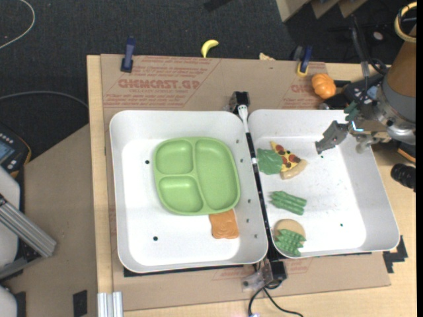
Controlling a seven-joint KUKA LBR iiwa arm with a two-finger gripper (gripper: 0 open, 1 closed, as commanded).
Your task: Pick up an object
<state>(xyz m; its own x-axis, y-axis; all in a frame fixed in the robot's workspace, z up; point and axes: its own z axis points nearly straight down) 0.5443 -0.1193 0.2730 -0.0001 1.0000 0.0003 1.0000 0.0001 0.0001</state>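
Two shallow white bins sit side by side on a brown cardboard-covered bench, seen from above at a slant. The left bin (129,197) holds a light green plate (197,176) divided into three compartments, lying flat near the middle. Just below the plate's lower right corner, touching its edge, lies a small orange piece of toy food (225,225).

The right bin (357,203) holds several small toys along its left side. Near the top left are a dark green leafy piece (268,161) and a pizza slice (291,164) with red toppings, touching each other. Below them, apart, lies a bunch of green beans (289,202). Near the bin's lower left corner sits a round tan piece topped with green pods (289,237).

The robot arm (400,91) reaches in from the right, above the upper right part of the right bin. Its gripper (338,136) hangs over the bin's upper area, to the right of the pizza slice and apart from it. Nothing sits between its fingers; the view is too small and dim here, so it is impossible to tell whether they are spread or pressed together.

On the bench behind the bins lie a small orange fruit (323,85) near the right clamp and a yellow banana (209,47) at the far edge. Two blue clamps (127,56) hold the cardboard.
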